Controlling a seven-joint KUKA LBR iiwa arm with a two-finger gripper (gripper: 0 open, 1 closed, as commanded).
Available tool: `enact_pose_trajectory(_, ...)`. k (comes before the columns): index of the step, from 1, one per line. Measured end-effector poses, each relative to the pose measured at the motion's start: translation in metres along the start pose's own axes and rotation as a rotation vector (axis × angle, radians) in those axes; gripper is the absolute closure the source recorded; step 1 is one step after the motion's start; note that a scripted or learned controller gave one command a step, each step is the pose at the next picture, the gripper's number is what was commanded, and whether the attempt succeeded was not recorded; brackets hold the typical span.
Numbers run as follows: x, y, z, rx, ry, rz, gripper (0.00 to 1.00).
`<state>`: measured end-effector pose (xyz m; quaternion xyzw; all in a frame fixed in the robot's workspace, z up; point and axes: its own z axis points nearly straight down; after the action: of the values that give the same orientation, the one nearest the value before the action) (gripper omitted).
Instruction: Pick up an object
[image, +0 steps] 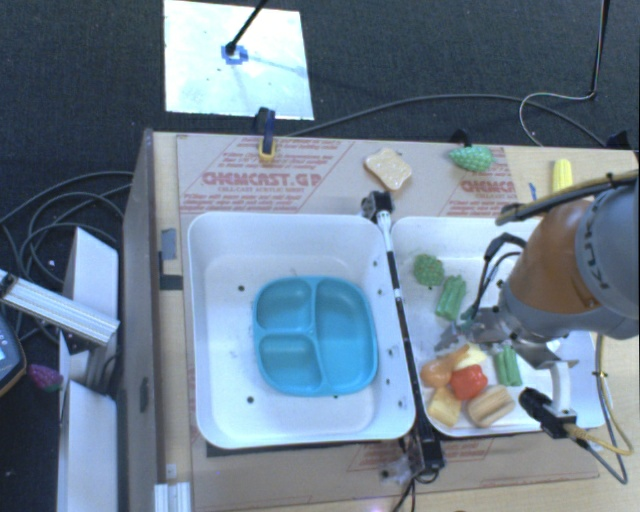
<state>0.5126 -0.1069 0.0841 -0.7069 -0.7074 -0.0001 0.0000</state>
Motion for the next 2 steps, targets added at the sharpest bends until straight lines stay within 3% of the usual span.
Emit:
enact_pose_trajectory(1, -0.0008, 0.0042, -0.0134, -0.013, -0.003, 0.0, 1.0)
enact_pose_trajectory(2, -0.0008, 0.004, -0.0133, -0.012, -0.003, 0.0, 0.0)
